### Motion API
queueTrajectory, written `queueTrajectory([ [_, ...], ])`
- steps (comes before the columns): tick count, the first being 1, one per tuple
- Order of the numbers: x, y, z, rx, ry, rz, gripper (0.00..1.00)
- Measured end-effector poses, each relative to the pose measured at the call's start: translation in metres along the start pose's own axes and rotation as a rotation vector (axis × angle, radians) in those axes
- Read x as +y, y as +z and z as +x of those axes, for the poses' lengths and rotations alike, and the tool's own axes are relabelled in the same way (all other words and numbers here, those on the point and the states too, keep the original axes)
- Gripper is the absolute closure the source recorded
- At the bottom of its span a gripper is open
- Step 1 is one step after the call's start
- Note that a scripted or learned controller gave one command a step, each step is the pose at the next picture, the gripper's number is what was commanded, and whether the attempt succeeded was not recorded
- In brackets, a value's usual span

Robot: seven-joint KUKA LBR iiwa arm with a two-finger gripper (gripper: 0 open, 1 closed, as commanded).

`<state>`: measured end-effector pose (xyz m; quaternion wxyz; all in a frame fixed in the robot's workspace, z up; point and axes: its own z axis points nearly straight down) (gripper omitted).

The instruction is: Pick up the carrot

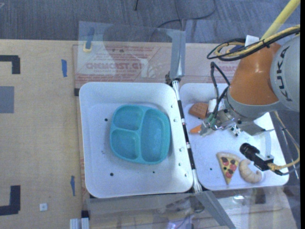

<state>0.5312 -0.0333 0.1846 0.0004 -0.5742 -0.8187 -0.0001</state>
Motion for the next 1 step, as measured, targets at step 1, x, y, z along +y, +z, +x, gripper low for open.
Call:
queueTrajectory([
  [1, 0.0288, -0.0095, -0.0167, -0.005, -0.632, -0.005, 1.00],
])
